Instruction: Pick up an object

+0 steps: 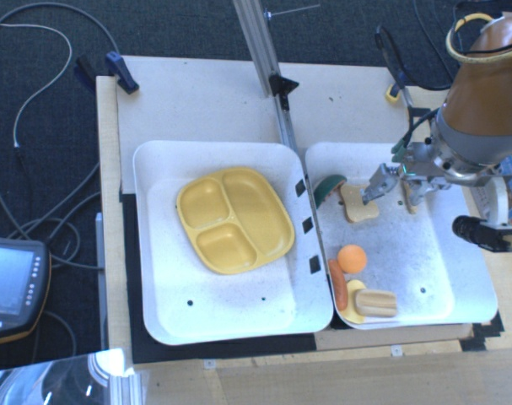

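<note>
Here is the surface (205, 91), pale and speckled, carrying two shallow white bins side by side. The left bin (154, 310) holds a yellow divided tray (234, 219), three compartments, lying flat and turned a little off square. Over in the right bin (458, 294) the small items cluster along its nine o'clock side: a tan slice of toast (358, 203) up near ten o'clock, with a dark green piece (327, 186) just beside it toward the bin wall. Lower down, an orange ball (352, 259) sits near the centre-left, and at seven o'clock an orange carrot (338, 283) lies along the wall, touching a yellow piece (354, 299) with a tan bread roll (375, 304) lying on top of it. The arm (483, 99) comes in from three o'clock, its orange band broad in view, grey wrist below it. The claw (396, 187) hangs over the upper part of the right bin, at about twelve o'clock within it, its two fingers spread apart with nothing between them; one fingertip (375, 187) sits just beside the toast's right edge, the other stands clear of it, and I cannot tell whether either touches the bin floor. The ball, carrot and roll lie well apart from the claw.
</note>
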You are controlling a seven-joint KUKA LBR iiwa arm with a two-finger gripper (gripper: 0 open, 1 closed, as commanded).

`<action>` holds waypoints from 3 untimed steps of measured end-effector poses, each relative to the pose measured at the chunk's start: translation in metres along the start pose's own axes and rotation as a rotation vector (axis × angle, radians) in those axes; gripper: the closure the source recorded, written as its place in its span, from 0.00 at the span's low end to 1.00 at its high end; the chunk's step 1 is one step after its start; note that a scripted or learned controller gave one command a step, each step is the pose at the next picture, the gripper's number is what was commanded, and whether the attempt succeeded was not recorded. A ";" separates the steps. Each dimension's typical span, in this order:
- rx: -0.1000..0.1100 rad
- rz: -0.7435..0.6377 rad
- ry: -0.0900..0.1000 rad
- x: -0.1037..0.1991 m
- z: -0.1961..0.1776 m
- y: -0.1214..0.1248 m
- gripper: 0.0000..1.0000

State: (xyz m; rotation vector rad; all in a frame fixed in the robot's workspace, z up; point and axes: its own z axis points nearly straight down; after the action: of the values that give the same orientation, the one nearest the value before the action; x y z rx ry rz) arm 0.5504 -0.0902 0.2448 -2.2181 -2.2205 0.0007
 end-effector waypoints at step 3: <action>0.006 0.002 0.000 -0.004 0.114 0.008 0.00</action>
State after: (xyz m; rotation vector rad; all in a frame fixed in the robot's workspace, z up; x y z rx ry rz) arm 0.5581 -0.0939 0.1304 -2.2168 -2.2157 0.0069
